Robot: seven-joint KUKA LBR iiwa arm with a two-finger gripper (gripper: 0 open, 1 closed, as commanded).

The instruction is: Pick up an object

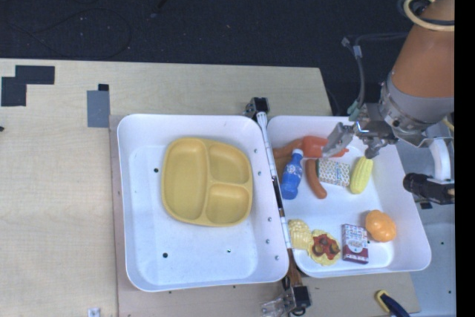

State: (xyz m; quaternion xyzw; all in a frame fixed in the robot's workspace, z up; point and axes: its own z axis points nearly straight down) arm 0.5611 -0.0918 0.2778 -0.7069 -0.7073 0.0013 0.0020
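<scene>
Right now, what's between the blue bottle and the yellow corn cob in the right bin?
Camera view: a brown sausage and a speckled white packet lie between blue bottle and corn cob.

A divided plate point(206, 181) lies in the left bin point(141, 249). In the right bin point(404, 252), a bottle point(291, 175) lies at nine o'clock, a corn cob point(361, 174) at one, a fruit point(380, 226) at four.

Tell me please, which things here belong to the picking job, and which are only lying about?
For the job:
hand, above the right bin
corn cob
blue bottle
sausage
orange fruit
small red box

Lying about:
yellow divided plate in the left bin
black patches on the bench
</scene>
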